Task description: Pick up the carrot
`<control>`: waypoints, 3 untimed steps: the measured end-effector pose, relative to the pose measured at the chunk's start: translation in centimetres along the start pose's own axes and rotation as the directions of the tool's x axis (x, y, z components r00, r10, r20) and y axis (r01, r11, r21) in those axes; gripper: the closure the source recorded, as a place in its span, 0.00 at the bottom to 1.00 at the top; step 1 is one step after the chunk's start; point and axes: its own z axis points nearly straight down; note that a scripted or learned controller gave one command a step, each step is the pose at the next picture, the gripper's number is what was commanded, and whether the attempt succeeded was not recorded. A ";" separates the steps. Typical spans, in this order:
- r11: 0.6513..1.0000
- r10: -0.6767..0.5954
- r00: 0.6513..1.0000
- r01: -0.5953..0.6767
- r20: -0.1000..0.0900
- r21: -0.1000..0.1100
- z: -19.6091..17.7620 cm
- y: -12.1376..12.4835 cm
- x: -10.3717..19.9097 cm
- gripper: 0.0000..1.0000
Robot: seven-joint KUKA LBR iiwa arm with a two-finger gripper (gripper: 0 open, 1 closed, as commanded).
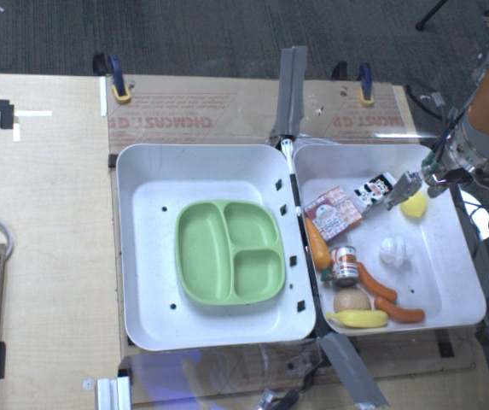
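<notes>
We find the carrot (316,242) in the right bin (449,310), hard against its left wall, long axis running along that wall, tip toward the top. The gripper (415,188) hangs near the lemon (413,205), so the carrot lies to its left and lower in the view. We cannot tell the gripper's state. We count 1 carrot, 1 can (344,264), 2 sausages (391,301), 1 banana (360,319).

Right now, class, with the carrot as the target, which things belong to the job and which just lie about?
Job: carrot; pincer.
Lying about: tray, can, banana, lemon, sausages, packet.
</notes>
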 end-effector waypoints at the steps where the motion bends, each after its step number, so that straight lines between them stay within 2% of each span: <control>1: 0.983 -0.183 0.983 0.183 -0.001 0.001 11.9 0.7 3.8 0.00; 2: 0.901 -0.434 0.901 0.434 -0.001 -0.001 12.9 -2.8 6.5 0.00; 3: 0.903 -0.430 0.903 0.430 0.001 -0.003 12.0 -2.7 6.4 1.00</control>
